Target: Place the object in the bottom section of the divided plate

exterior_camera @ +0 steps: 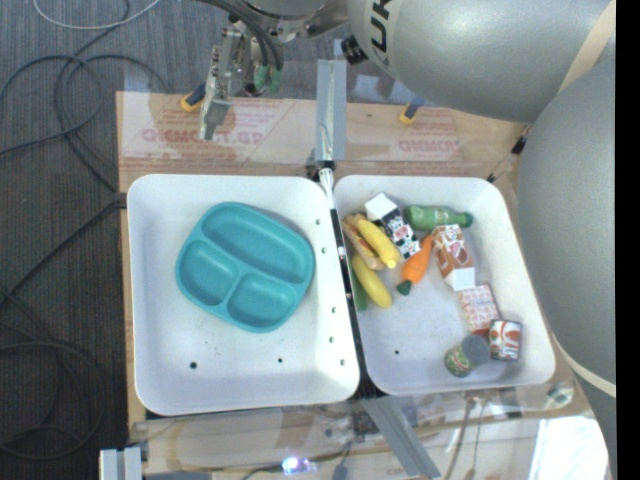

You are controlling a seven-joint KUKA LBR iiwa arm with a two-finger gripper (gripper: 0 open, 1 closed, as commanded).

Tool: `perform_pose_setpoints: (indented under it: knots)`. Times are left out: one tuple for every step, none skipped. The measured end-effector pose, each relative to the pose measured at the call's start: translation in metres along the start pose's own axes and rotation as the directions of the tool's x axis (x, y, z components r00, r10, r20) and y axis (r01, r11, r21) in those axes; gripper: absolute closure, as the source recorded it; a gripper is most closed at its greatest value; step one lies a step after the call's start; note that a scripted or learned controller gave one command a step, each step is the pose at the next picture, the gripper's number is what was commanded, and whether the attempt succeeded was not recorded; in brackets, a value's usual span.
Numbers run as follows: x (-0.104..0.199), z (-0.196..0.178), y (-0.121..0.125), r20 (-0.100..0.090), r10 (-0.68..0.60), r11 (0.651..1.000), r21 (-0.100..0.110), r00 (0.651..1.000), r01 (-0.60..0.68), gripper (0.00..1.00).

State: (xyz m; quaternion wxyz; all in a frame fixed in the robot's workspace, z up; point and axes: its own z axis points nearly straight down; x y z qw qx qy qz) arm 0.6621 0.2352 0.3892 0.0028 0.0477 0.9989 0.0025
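The teal divided plate (246,265) lay tilted in the left bin (160,368) — three bare sections. The gripper (214,118) hung beyond the bin's far edge — its jaws' state unreadable.

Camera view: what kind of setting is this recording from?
Probably a robotics lab bench, not a kitchen: a grey arm over two white bins, one with a plate, one with toy food, and loose cables on the floor.
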Motion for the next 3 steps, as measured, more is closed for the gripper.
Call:
perform_pose_setpoints:
  knots:
    - [0.0000,0.0001,0.0000,0.000,0.000,1.000,0.000,1.000,0.000,0.00]
    - [-0.0006,-0.0082,0.0004,0.002,0.001,1.000,-0.002,1.000,-0.001,1.00]
    - [-0.0006,-0.0080,0.0004,0.001,0.001,1.000,-0.001,1.000,-0.001,0.00]
